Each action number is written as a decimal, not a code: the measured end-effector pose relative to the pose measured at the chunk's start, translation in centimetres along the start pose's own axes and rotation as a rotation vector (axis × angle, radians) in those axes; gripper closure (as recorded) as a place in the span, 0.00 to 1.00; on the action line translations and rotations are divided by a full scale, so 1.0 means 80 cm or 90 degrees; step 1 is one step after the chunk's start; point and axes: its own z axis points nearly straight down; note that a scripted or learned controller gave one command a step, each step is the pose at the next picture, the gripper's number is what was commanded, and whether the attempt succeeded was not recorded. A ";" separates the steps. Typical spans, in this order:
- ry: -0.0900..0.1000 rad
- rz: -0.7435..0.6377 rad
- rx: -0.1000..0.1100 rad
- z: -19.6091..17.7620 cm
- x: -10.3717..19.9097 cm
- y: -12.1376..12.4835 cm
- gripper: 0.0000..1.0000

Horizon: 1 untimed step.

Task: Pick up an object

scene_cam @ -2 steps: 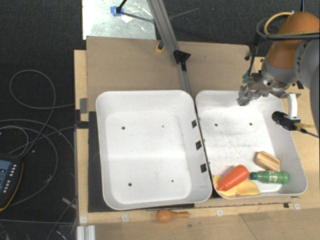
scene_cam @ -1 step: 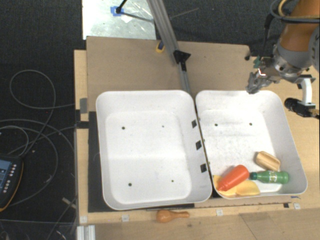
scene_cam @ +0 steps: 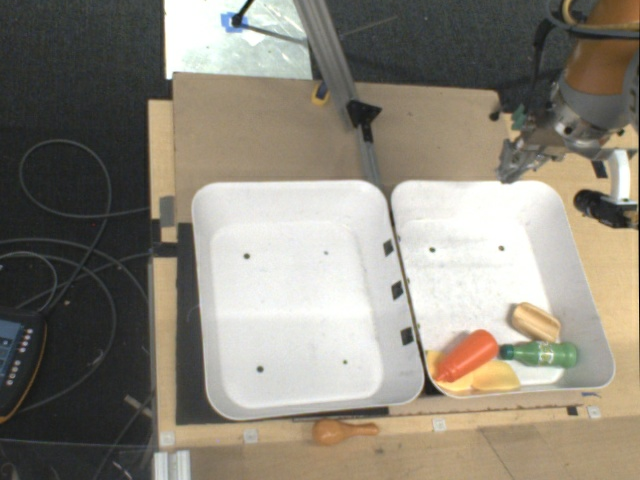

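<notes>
White plastic bins (scene_cam: 300, 398) sat side by side; the right one's near corner held a carrot (scene_cam: 466, 355), bottle (scene_cam: 540, 353) and bread roll (scene_cam: 535, 320), crowded together. The gripper (scene_cam: 512, 167) hung above the far rim, well apart from them, gripping nothing that could be seen.

- A single camera sits fixed above the bench (scene_cam: 250, 128), looking down at a slant from its near edge.
- It stands far enough back to take in both white bins: the left bin (scene_cam: 215, 203) and the right bin (scene_cam: 560, 218).
- The arm (scene_cam: 600, 63) enters at the upper right.
</notes>
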 end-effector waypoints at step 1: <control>0.002 -0.004 0.001 -0.013 0.064 -0.003 1.00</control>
